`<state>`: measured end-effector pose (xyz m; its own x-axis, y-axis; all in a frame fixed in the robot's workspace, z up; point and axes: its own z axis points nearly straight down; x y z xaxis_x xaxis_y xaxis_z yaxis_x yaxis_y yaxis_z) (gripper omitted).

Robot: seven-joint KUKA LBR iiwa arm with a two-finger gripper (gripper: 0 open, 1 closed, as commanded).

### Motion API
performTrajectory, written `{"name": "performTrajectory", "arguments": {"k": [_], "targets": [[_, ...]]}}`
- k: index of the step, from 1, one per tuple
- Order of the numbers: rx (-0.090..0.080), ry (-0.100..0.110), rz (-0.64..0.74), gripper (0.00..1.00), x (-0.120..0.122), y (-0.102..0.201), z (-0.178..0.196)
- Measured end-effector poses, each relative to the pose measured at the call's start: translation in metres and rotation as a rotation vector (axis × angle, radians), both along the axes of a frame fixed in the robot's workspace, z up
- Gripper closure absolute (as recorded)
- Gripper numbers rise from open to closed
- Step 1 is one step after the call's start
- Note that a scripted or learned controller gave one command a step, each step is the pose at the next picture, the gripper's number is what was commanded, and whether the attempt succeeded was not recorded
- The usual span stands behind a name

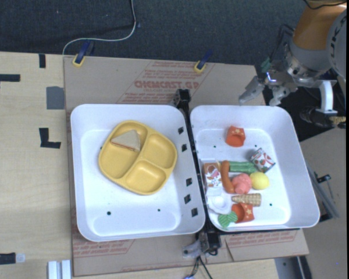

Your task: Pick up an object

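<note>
Nearest, toy food point(238, 185) crowds the right bin; open hand point(262, 92) hovers beyond its far rim

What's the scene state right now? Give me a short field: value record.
left bin: holds a yellow divided plate
plate contents: sandwich piece in the far-left compartment
right bin: cluster of toy food near the front, incl. red cup, pink ball, yellow ball, hot dog
gripper: above the bench behind the right bin's far edge, outside the bin
held object: none visible
task status: pick not yet done
</note>
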<state>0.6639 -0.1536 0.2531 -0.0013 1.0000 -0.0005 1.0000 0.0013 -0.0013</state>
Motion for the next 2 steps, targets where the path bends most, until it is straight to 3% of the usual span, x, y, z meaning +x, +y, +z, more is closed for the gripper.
{"name": "performTrajectory", "arguments": {"k": [1,2], "targets": [[0.0,-0.004,0.001,0.0,-0.003,0.03,-0.142],[0.001,-0.016,0.003,0.0,-0.003,0.009,-0.16]]}}
